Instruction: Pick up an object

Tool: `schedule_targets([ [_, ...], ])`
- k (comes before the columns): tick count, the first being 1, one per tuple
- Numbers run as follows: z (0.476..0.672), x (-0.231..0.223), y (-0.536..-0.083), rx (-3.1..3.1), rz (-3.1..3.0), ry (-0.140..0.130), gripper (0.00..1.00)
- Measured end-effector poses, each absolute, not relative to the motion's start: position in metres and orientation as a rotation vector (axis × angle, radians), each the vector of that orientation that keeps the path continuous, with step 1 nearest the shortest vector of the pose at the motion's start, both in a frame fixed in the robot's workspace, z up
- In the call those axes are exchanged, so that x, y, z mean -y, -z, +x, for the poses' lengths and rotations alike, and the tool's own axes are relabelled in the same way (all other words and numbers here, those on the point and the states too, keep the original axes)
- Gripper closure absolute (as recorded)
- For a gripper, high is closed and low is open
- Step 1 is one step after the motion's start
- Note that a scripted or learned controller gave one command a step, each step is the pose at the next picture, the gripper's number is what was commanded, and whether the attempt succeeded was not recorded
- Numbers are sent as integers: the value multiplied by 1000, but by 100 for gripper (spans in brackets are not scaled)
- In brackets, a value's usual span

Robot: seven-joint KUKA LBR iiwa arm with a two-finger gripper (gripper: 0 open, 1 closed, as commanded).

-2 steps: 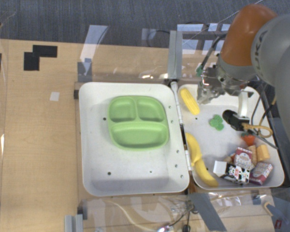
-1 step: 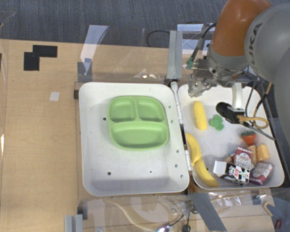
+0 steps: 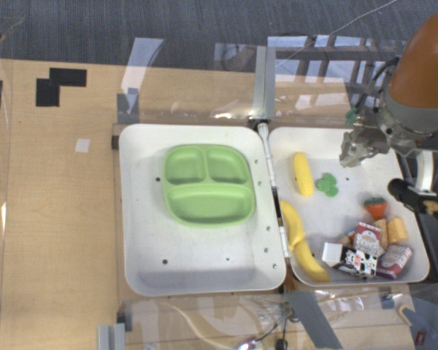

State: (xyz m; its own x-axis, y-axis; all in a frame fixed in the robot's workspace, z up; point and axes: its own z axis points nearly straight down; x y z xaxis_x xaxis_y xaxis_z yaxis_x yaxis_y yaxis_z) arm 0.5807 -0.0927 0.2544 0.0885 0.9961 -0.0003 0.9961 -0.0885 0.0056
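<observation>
we saw the gripper (image 3: 354,154) poised over the right bin (image 3: 328,141) near the broccoli (image 3: 326,185), presumably choosing a target; we could not tell the jaws' state.

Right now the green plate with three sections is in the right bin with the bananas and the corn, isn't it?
Not quite. The camera view shows the green plate lying in the left bin, by itself. The banana and the corn are in the right bin, just as you said.
</observation>
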Motion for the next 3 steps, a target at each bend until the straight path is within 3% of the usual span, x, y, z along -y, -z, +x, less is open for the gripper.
schedule_targets([
  [1, 581, 92, -254, -2119, 2314, -6, 0],
  [2, 630, 111, -134, -2209, 2231, -3, 0],
  [3, 616, 93, -93, -2254, 2168, -16, 0],
])
